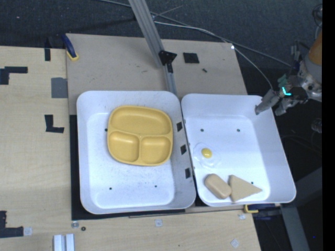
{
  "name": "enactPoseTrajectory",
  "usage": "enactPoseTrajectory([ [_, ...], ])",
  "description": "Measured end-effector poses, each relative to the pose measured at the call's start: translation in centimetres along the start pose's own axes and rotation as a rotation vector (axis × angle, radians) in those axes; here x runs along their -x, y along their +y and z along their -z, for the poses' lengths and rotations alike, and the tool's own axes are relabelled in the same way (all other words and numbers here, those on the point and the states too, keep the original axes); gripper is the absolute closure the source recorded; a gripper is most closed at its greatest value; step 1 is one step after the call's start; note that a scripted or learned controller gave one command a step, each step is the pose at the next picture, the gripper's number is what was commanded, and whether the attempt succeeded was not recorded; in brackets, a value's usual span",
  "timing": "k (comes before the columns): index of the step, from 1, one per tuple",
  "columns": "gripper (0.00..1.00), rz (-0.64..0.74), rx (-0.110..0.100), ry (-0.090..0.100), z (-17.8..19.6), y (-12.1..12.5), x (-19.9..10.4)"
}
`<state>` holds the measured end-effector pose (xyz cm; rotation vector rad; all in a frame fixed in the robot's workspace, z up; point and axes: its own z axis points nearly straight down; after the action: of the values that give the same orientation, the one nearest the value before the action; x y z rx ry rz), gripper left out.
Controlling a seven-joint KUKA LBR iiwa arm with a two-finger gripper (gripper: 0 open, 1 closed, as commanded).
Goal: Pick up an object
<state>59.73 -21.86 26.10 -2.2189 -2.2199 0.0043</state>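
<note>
Tan wedge (243, 187) against right bin's (261, 140) front rim.

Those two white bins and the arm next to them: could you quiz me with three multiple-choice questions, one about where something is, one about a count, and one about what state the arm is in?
1. Where does the yellow divided plate lie?
A. In the left bin
B. In the right bin
C. On the bench outside both bins

2. How many things lie in the right bin?
A. One
B. Three
C. Five

3. Where is the gripper now?
A. Pressed on the plate
B. At the right bin's upper right edge, holding nothing that can be seen
C. Lifting the wedge

Answers:
1. A, the plate sits inside the left bin's walls.
2. B, a small yellow ball, a tan rounded block and a tan wedge lie there.
3. B, it hangs by that corner, apart from all three things.
</note>
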Motion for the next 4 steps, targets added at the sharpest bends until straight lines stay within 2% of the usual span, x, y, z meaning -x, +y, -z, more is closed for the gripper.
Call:
enactPoseTrajectory([
  [1,0.00,0.001,0.003,-0.001,0.1,0.1,0.0],
  [2,0.00,0.002,-0.001,0.000,-5.2,1.1,0.0],
  [4,0.00,0.000,-0.002,0.000,-14.5,0.2,0.2],
])
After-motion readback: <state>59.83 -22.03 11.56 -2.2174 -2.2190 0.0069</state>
